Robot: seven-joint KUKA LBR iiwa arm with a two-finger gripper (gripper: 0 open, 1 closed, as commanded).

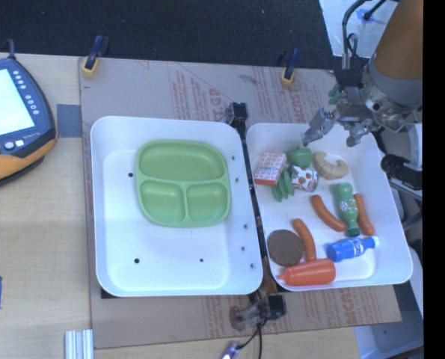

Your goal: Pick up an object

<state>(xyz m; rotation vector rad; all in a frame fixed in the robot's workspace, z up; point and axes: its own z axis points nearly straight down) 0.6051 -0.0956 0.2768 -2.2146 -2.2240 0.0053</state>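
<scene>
Approach step, as I read it. My jaws (334,129) hang spread apart and bare at about one o'clock over the right bin (396,234), above its far rim. The candidates lie below toward seven o'clock: a beige bread piece (331,166), a small pink box (269,167), sausages (one orange sausage (327,212) lies clear of the clutter). Next I judge: descend over one item, then close.
</scene>
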